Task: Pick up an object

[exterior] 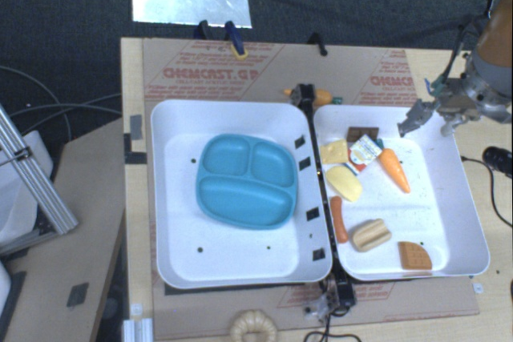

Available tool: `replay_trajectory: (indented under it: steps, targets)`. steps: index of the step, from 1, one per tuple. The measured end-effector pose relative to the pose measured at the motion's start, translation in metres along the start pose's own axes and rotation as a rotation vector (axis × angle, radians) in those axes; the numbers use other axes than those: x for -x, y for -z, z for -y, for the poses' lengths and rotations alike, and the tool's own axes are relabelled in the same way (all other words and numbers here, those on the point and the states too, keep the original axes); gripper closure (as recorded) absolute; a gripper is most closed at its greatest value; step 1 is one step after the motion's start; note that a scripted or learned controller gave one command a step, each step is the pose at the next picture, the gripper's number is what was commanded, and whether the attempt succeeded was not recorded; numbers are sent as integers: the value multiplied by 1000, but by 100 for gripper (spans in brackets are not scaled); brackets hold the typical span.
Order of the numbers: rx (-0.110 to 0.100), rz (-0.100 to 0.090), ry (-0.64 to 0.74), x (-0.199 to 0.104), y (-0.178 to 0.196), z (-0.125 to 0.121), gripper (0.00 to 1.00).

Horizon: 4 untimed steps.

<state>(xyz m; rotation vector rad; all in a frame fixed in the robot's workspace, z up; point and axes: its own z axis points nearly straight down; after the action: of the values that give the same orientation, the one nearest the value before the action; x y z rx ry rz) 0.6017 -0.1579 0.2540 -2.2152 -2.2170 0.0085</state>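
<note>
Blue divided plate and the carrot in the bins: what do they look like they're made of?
Blue divided plate: likely moulded plastic, matte to satin, with an even colour and soft rounded compartment ridges. Carrot: probably toy plastic, with a uniform orange and a smooth surface; rubber or foam can't be ruled out.

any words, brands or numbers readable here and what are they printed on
"CHEMCAST GP" in red on the brown sheet under the bins, upper left.
A second red print on the same sheet, upper right behind the right bin: partly hidden, unreadable.
The small packet in the right bin bears printing too small to read.
</note>
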Motion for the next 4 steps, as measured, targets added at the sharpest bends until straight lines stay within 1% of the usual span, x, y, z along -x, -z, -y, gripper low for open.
replay_trajectory:
  steps: [1,2,3,4]
  targets:
    - [11,2,2,0,7,-2,0]
    - [6,1,0,6,-54,-2,0]
    - [6,1,0,4,-117,-1,0]
    - [6,1,0,4,-169,-1,0]
